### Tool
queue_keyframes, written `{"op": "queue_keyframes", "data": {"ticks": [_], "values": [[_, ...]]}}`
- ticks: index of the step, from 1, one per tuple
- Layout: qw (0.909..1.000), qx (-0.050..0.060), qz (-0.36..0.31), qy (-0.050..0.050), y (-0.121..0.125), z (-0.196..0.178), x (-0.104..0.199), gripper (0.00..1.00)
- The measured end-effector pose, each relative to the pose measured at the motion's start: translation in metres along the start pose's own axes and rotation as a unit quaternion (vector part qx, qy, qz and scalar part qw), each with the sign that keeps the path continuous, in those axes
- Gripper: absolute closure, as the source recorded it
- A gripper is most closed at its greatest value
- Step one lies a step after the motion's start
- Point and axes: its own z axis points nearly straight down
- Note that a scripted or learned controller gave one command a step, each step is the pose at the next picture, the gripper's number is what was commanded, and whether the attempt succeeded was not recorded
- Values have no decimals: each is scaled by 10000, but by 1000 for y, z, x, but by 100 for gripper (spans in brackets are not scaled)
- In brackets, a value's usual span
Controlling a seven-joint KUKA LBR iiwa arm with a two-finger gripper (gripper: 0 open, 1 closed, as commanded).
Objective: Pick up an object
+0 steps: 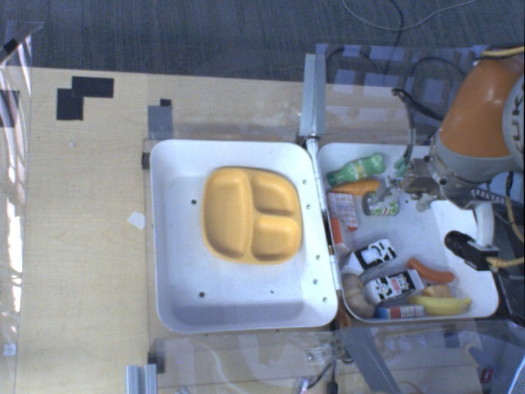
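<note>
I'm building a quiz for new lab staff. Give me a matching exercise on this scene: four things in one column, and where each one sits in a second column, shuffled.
Things:
1. yellow divided tray
2. green bottle
3. banana
4. end effector

Places:
A. near front edge of the right bin
B. over the upper middle of the right bin
C. middle of the left bin
D. back left corner of the right bin

Pairs: 1-C, 2-D, 3-A, 4-B

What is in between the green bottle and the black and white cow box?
In the camera view, between the green bottle and the cow-print box lie a carrot and a red and white packet.
</note>
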Motion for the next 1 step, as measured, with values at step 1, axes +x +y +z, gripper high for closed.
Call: {"op": "queue_keyframes", "data": {"ticks": [1], "values": [[9993,-123,-353,-24,75,106,-12,0]]}}
